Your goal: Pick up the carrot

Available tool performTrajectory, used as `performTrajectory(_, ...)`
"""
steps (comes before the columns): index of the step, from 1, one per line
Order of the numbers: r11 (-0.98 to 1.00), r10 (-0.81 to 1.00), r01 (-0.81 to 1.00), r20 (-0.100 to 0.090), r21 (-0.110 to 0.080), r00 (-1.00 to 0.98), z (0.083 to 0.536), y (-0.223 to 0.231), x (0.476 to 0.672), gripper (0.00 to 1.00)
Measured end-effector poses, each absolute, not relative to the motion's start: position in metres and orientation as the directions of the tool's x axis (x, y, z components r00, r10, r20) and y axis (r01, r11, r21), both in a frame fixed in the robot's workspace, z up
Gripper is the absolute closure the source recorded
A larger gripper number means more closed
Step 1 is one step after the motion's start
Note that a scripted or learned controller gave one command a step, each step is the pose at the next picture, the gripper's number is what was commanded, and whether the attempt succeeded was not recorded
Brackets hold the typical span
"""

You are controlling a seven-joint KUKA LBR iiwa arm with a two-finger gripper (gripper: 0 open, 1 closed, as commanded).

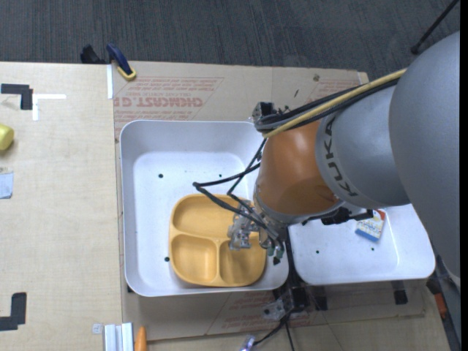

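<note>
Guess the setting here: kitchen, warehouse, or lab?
Most likely a robotics lab bench. A KUKA arm reaches over two shallow white bins, one holding a yellow divided plate. The bins sit on cardboard taped to a plywood top, with black tape markers.

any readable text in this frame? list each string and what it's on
"KUKA" – on the grey arm, running vertically beside the orange band.
"CHACAST" or similar – red print on the cardboard sheet under the bins, upside down and mirrored; reading uncertain, smaller lines below it too blurred.
Small blue and white box in the right bin: print too small to read.
</note>
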State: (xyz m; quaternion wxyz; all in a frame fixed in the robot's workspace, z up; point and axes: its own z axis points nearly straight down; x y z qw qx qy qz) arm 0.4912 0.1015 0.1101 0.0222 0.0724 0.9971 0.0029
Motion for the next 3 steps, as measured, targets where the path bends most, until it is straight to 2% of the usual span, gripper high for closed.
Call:
performTrajectory(1, 1.000, 0.017, 0.017, -0.003, 0.003, -1.000, 0.098, 0.102, 0.519, 1.00)
performTrajectory(2, 1.000, 0.017, 0.017, 0.000, 0.003, -1.000, 0.106, 0.102, 0.519, 1.00)
performTrajectory(3, 0.983, 0.182, 0.182, -0.004, 0.001, -0.983, 0.214, 0.165, 0.488, 1.00)
